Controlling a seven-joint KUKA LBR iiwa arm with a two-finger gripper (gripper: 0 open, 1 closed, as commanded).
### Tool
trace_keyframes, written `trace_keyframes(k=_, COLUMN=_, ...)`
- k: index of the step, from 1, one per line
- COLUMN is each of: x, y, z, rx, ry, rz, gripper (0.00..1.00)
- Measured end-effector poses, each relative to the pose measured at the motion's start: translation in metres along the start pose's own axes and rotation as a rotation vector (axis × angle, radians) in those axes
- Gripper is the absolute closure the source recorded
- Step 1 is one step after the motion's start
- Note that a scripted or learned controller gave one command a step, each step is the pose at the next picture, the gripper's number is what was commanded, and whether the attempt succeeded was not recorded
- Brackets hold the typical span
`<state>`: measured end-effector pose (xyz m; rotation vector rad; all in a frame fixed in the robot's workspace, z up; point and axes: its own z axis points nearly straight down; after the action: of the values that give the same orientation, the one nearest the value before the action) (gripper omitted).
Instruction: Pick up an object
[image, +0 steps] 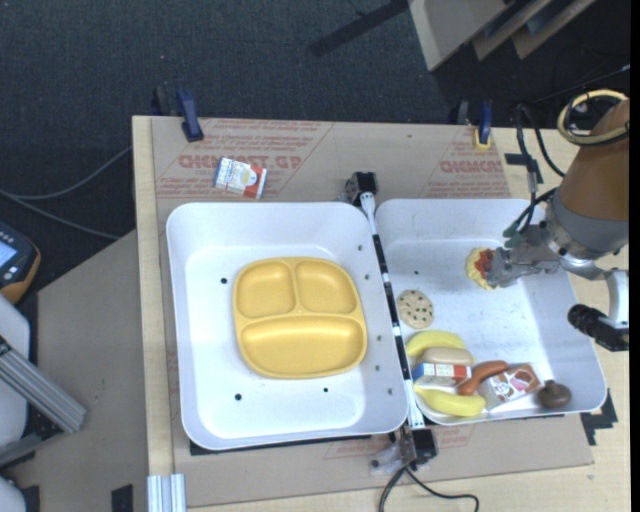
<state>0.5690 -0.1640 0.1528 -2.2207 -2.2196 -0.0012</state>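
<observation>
My gripper (497, 266) reaches into the right bin (545, 225) from the right, low over its upper middle. Its tip sits right at a small yellow and red toy food item (479, 267), touching or nearly touching it. The fingers blend with that item. A chocolate-chip cookie (414, 308) lies to the lower left of the gripper. At the bin's near edge sit a banana (445, 401), a sausage (478, 375), a small printed packet (514, 386) and a brown round item (553, 395).
The left bin (200, 250) holds a yellow divided plate (299, 317). A small red and white carton (240, 177) lies on the cardboard behind the left bin. Blue clamps (186, 113) hold the board's far edge. Cables run beside the arm at the right.
</observation>
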Motion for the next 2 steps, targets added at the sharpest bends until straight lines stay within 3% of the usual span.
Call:
trace_keyframes(k=1, x=-0.018, y=0.043, z=0.038, rx=-0.004, ry=-0.004, rz=-0.002, gripper=1.0)
trace_keyframes(k=2, x=-0.029, y=0.039, z=0.063, rx=-0.006, ry=0.001, rz=-0.001, gripper=1.0)
